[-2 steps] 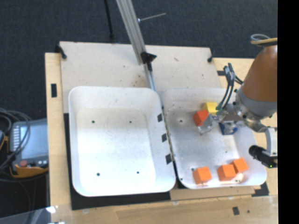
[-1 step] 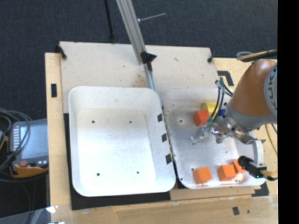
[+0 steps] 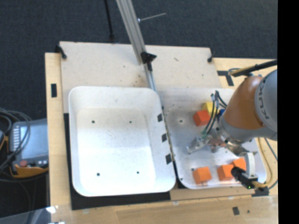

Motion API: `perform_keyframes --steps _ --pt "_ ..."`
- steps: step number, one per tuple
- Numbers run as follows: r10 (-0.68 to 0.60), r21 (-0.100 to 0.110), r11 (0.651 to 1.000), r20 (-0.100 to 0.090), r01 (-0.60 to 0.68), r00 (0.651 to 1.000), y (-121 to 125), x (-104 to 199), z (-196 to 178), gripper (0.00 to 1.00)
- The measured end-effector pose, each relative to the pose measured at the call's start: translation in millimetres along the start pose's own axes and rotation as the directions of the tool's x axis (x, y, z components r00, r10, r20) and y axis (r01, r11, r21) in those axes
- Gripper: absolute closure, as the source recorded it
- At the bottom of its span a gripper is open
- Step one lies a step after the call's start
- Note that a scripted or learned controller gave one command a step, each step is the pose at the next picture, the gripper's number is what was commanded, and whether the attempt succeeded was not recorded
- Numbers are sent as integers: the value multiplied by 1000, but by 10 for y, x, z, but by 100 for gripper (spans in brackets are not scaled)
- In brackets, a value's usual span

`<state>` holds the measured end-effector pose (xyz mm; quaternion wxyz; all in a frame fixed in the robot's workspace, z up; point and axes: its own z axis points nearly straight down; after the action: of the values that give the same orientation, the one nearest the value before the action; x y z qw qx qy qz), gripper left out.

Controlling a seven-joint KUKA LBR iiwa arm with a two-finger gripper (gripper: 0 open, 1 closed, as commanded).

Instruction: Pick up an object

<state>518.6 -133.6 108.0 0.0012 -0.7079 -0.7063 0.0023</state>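
Both bins white w/ fine dark speckling: left bin [image 3: 117, 139] also shows four small black dots on its floor, right bin [image 3: 182, 125] looks greyer in shade under the arm. Arm [image 3: 268, 101] grey, w/ broad orange band [image 3: 240, 107] above wrist. Blocks in right bin: orange block [image 3: 201, 118] near top, yellow block [image 3: 208, 107] just behind it, orange block [image 3: 202, 175] at bottom, another orange block [image 3: 225, 172] beside it, plus an orange bit [image 3: 240, 163] by the arm. Bench [image 3: 53, 125] pale tan wood; board [image 3: 107, 64] behind bins off-white, speckled. Floor [image 3: 51, 13] dark charcoal carpet. Pole [image 3: 131, 22] silver-grey metal w/ black clamp. Black clips btw bins.
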Motion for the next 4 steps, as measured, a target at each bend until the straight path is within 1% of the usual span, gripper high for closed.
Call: perform_keyframes --steps 1,2,3,4 --pt "7 -10 1000 -4 -7 1000 32 14 -141 100" --pt "6 -11 1000 0 -6 1000 -37 -28 -627 100" --pt "-6 -12 1000 0 6 1000 36 -51 -1078 100" --pt "-7 -12 1000 0 7 1000 41 -149 -1558 100"
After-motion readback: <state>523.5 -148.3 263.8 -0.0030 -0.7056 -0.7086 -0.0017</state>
